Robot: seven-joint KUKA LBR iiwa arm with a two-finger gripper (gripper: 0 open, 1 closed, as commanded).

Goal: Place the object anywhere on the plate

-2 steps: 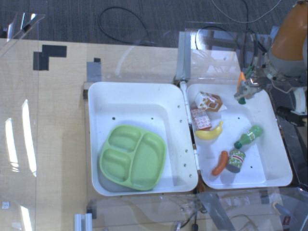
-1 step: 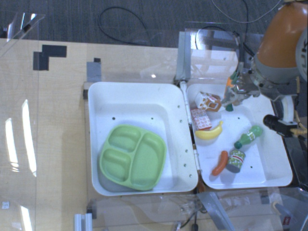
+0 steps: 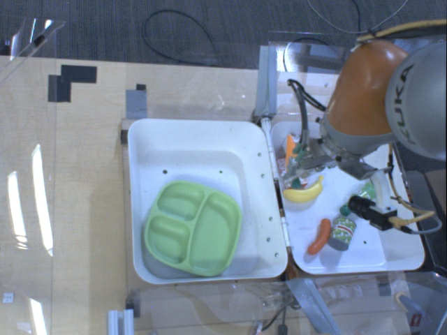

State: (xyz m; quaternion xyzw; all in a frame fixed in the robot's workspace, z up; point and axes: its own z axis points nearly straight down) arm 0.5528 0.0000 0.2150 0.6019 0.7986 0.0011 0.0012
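Table (image 3: 63, 208): pale wood-grain top, satin, with window glare streaks. Both bins, left (image 3: 202, 142) and right (image 3: 367, 253): smooth white moulded plastic, slight sheen. Plate (image 3: 193, 229): light-green plastic, matt, compartmented. Banana (image 3: 304, 192) and carrot-like piece (image 3: 319, 236): glossy toy plastic. Arm's orange band (image 3: 363, 93): smooth, shiny shell; grey casing at its 3 o'clock looks matt. Floor (image 3: 209, 12): dark ribbed carpet.

Two white bins (image 3: 199, 135), one green plate (image 3: 193, 227), one banana (image 3: 305, 193), one sausage (image 3: 319, 236), one small bottle (image 3: 342, 232)
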